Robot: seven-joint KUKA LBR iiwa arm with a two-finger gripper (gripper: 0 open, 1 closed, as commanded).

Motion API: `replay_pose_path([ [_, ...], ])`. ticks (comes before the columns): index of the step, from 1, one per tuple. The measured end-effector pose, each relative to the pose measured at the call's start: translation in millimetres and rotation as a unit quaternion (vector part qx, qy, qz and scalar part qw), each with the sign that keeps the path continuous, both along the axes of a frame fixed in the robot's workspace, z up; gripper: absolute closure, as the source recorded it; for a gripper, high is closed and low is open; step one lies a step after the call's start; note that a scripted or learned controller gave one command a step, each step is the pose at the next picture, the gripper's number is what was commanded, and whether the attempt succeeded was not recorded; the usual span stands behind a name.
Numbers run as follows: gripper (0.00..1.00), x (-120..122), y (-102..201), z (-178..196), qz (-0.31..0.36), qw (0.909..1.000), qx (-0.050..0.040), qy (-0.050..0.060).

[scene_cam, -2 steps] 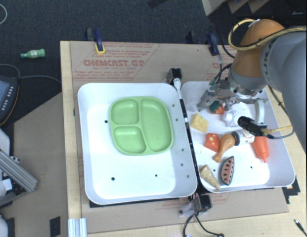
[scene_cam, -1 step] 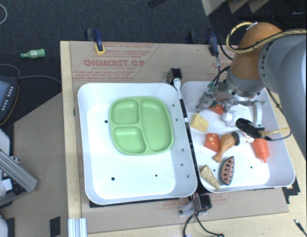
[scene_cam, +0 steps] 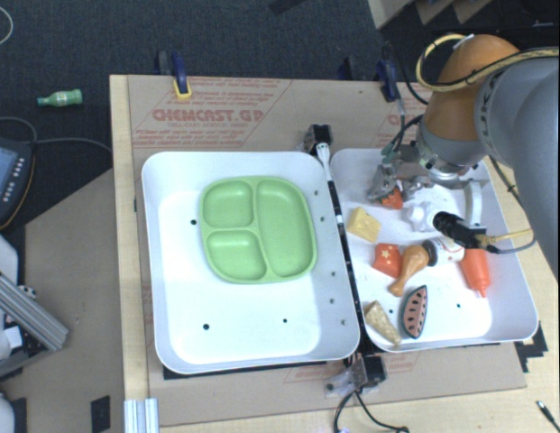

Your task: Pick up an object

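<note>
My gripper (scene_cam: 388, 186) is low over the far left part of the right bin (scene_cam: 505, 318), reaching in from the right. A small red-orange piece (scene_cam: 393, 199) lies right under it, partly covered; I cannot see if it is held. Nearby in this bin lie a yellow cheese wedge (scene_cam: 363, 224), a red strawberry-like piece (scene_cam: 387, 258), a brown drumstick (scene_cam: 410, 265), an orange carrot (scene_cam: 476, 271), a watermelon slice (scene_cam: 413, 311) and a tan bread piece (scene_cam: 380, 321).
The left bin (scene_cam: 171, 314) holds a green divided plate (scene_cam: 259, 228). A raised rim (scene_cam: 341, 242) separates the two bins. The arm's grey body and orange band (scene_cam: 464, 88) hang over the right bin's far right corner.
</note>
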State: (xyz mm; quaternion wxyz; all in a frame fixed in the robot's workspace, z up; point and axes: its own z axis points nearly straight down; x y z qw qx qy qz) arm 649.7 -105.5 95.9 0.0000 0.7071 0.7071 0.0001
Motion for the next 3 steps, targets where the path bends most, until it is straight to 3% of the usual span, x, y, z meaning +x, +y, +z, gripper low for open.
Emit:
replay_pose_path([
  [3,1.00,12,-4,133,0.001,1.0000,-0.0010,-0.004],
])
